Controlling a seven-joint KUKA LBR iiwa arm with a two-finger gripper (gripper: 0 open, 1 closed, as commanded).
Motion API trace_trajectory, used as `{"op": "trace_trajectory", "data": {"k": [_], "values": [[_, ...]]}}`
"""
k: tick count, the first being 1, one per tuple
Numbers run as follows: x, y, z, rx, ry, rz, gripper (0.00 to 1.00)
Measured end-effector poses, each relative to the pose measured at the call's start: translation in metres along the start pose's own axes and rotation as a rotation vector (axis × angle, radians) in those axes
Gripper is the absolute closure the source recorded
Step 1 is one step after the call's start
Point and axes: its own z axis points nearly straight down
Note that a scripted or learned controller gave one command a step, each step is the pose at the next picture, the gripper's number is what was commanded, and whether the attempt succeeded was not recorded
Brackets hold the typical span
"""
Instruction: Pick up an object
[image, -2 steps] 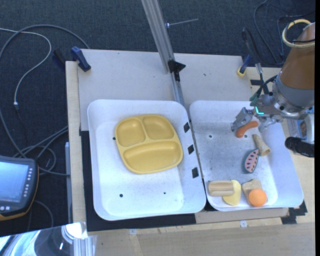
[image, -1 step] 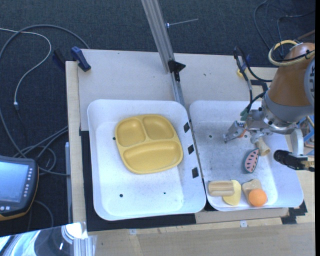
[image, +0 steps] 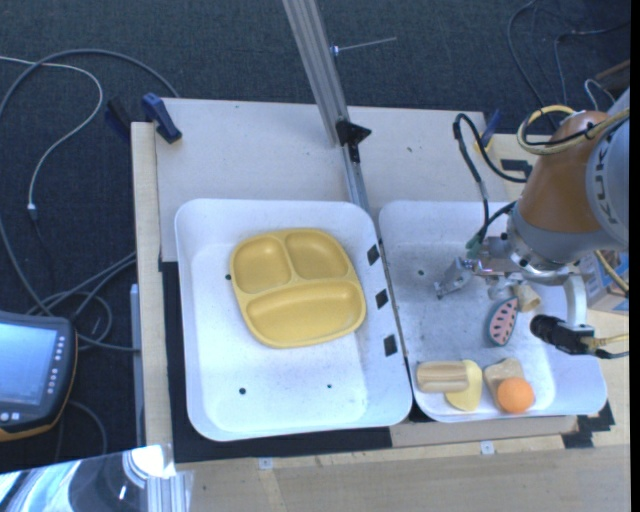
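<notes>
Arm over the right bin (image: 400, 300), wrist low above the bin floor. Gripper (image: 452, 283) points left; the fingers look spread, with bare bin floor between them and nothing pinched.

Candidate objects, all in the right bin:
- watermelon slice toy (image: 502, 322), just right of and nearer than the fingertips, partly under the wrist;
- hot-dog-like bun (image: 442, 376) at the near edge;
- yellow wedge (image: 463, 399) touching the bun;
- tan block (image: 502, 372) with an orange ball (image: 515, 396) against it.

Left bin (image: 290, 410) holds a yellow divided plate (image: 298, 286), well apart from the gripper.

Risks, judged from this layout:
1. Fingers sit over bare floor. Closing here would likely catch nothing.
2. The watermelon slice lies beside the wrist, not between the fingers. A descent could nudge it aside.
3. The near-edge cluster is tightly packed. A grasp there may wedge a finger between pieces or lift two.
4. The orange ball may roll off the pads.
</notes>
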Motion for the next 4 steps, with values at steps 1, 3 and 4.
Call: {"op": "trace_trajectory", "data": {"k": [1,3,4], "values": [[0.001,-0.001,0.042,-0.001,0.0,0.0,0.0],[0.011,-0.002,-0.028,-0.013,-0.003,-0.002,1.0],[0.011,-0.001,-0.082,-0.015,-0.004,-0.002,1.0]]}}
